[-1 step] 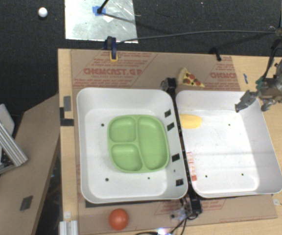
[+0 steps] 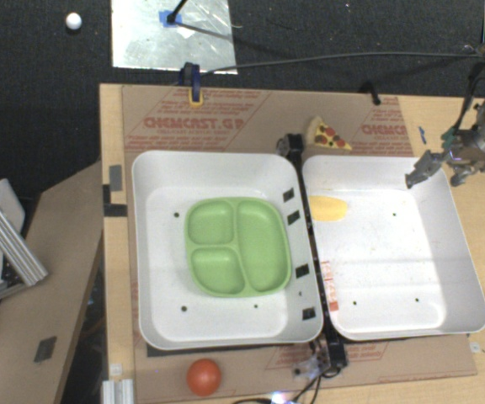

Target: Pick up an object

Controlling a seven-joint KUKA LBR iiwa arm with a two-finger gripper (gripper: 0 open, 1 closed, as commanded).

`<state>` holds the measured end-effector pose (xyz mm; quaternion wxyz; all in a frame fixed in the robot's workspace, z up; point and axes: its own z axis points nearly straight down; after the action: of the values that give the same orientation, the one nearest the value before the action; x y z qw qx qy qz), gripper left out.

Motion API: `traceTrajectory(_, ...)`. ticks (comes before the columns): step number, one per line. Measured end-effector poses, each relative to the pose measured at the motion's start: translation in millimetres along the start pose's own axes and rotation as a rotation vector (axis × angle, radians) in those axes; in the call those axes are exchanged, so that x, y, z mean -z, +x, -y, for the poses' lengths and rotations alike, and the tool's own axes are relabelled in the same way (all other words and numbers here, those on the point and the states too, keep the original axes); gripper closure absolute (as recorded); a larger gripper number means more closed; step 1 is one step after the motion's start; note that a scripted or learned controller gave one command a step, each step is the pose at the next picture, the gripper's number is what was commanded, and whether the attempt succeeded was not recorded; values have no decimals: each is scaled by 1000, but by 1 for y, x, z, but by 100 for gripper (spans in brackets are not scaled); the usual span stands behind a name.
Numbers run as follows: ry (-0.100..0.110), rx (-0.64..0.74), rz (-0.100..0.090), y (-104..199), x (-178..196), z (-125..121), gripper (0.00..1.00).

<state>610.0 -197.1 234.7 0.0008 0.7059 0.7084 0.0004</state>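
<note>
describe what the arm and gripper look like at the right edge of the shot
A small part of the arm sits at the right edge: a metallic grey wrist housing with a tan or orange patch above it. The gripper is dark grey, with thin angular fingers sticking out toward the right bin. A thin dark cable runs across the background toward the arm.
</note>
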Motion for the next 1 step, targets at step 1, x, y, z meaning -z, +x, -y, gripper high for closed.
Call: traceTrajectory(1,3,-1,-1,9,-53,5,0)
